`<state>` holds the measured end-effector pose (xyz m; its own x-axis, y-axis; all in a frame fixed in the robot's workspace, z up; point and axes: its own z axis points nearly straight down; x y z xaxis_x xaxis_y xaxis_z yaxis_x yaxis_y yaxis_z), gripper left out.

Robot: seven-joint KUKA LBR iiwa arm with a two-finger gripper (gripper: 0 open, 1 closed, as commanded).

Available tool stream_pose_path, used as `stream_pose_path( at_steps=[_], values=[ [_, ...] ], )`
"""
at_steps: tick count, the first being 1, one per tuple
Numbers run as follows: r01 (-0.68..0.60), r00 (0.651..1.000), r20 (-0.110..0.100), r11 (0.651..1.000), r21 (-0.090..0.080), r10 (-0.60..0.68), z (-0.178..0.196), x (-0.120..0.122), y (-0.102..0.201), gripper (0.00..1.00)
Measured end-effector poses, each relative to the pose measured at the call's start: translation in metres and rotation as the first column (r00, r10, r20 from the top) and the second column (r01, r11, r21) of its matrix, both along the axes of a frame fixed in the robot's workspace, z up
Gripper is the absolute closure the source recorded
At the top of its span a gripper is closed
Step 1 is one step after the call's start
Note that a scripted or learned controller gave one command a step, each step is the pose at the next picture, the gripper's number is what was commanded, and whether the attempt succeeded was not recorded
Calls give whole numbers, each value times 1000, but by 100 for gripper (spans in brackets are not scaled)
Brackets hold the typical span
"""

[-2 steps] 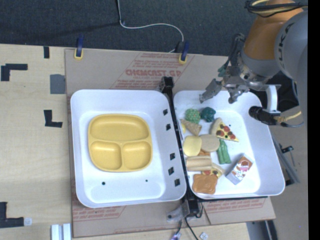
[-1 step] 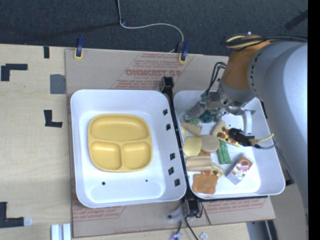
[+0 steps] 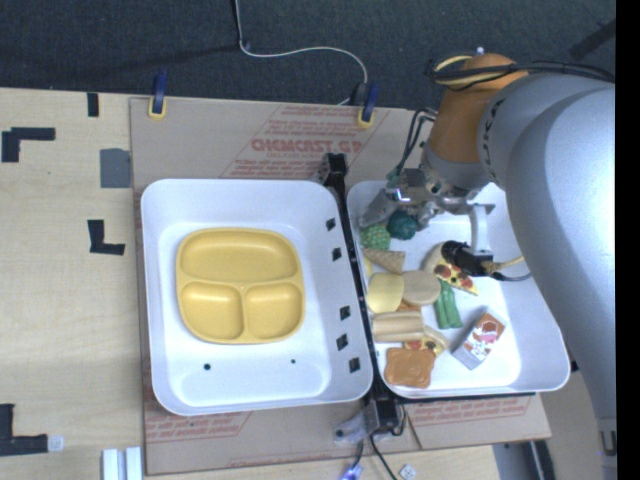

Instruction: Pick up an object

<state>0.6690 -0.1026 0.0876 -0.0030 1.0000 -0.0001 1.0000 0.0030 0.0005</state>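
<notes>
- As the grey KUKA arm with its orange band is reaching in from the right of the frame, its two-finger gripper (image 3: 403, 211) is hovering over the upper left corner of the right white bin (image 3: 535, 368); whether it is released or clenched cannot be told.
- A small dark-green rounded toy (image 3: 404, 226) is lying just below it, probably light, hard and a little slippery, best pinched across its middle.
- One yellow three-compartment plastic tray (image 3: 240, 283) is sitting in the left white bin (image 3: 170, 388); roughly ten toy food pieces are crowding the right one, uncountable exactly.
</notes>
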Motion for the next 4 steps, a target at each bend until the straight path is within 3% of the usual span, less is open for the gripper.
stream_pose_path(
  at_steps=[1,2,3,4],
  values=[
    [0,1000,10,1000,-1,0,14,2,0,100],
    [-1,1000,9,1000,-1,1,14,2,0,0],
    [4,1000,1,1000,1,-4,-3,-46,-17,0],
    [0,1000,1,1000,0,0,-3,-15,-37,0]
  ],
)
